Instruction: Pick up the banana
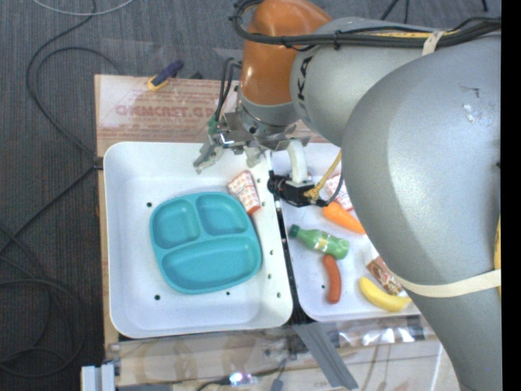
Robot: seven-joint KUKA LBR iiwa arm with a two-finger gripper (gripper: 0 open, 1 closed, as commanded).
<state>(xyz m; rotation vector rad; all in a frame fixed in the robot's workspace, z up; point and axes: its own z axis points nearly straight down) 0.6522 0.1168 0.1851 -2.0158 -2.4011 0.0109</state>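
The gripper [210, 153] is being positioned over the rear edge of the left bin [130, 169], above the bin's far wall. Its fingers are spread apart, and nothing is being held between them. The grey arm [407, 137] is reaching in from the right, and its bulk is covering much of the right bin [313, 296].

The banana [383, 294] is lying in the right bin, near that bin's front right corner, with its right end passing under the arm. It is touching or just beside a small packet [384, 274] and is lying near a red sausage [332, 279]. A green bottle [320, 241] and a carrot [343, 217] are lying further back in the same bin.

From the gripper, the banana is lying toward the front of the bench and to the view's right, well apart, across the divider between the two bins. Its long axis is running from upper left to lower right in the camera view, slightly curved. A crossing into the right bin is judged to be required before descent, and the fingers are judged to need aligning across that axis. The blue divided plate [205, 241] in the left bin is not being involved.
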